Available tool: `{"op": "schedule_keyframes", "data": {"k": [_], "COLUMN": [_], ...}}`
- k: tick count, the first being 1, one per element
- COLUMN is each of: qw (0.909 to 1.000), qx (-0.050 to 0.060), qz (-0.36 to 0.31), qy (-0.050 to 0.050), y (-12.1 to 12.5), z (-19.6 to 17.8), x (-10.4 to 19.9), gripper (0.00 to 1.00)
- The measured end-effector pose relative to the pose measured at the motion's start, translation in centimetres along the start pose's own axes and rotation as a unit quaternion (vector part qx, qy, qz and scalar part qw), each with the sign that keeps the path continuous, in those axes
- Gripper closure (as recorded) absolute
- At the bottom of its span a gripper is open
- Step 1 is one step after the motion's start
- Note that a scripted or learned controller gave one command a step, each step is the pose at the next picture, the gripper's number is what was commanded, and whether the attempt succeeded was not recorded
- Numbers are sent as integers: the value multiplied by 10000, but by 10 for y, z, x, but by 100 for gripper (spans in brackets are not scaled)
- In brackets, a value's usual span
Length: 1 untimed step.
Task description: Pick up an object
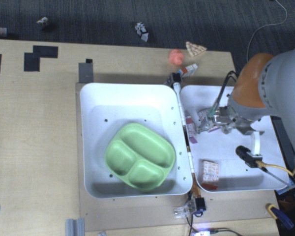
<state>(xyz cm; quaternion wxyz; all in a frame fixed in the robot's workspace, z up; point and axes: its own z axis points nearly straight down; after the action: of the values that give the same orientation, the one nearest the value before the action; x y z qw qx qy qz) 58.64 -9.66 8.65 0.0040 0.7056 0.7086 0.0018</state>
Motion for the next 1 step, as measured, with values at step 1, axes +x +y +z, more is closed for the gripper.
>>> {"op": "schedule_keyframes", "data": {"k": [1], "qw": [10000], "qx": [-29], "qz": [-32], "qy": [-2], "y": [2], "z": [-12], "x": [1], "gripper": [100]}}
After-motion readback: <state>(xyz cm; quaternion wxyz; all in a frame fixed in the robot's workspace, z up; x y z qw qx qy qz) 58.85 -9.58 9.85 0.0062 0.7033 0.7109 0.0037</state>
